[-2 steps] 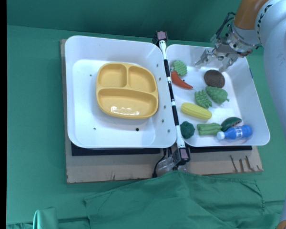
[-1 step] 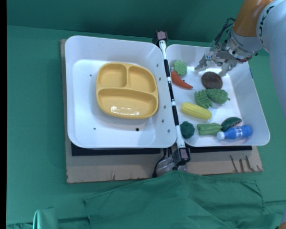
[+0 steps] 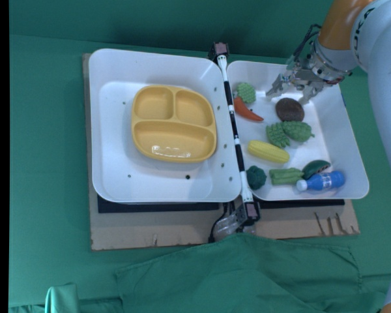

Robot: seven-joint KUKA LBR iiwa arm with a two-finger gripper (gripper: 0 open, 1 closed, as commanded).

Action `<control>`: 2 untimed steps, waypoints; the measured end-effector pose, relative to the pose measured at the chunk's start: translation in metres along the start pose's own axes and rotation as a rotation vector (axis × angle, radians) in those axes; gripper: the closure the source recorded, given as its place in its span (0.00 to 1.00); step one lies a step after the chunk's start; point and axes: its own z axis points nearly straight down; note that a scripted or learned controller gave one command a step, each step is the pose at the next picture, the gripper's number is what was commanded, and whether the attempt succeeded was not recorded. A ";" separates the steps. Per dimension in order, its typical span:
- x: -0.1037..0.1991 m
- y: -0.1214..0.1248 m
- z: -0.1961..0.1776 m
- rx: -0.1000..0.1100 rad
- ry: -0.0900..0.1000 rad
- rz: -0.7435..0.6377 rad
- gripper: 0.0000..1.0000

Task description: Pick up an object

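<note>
A green cloth (image 3: 45, 142) is spread over the bench. A brown cardboard sheet (image 3: 150, 230) is laid centrally, and crumpled green fabric (image 3: 247, 276) is bunched at six o'clock.

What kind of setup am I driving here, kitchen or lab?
Likely a lab pick-and-place bench: toy food such as a plastic corn cob, two white bins on cardboard, green cloth backdrop, and the gripper overhead.

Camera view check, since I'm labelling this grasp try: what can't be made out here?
- Gripper: above the brown round object; contact can't be judged from this slanted angle.
- Dark green piece: partly covered by the blue bottle, identity unclear.
- Arm: cut off by the picture's right side.
</note>
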 end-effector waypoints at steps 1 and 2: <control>0.019 0.024 0.001 0.017 -0.005 -0.003 0.00; 0.026 0.025 -0.013 0.019 0.014 -0.005 1.00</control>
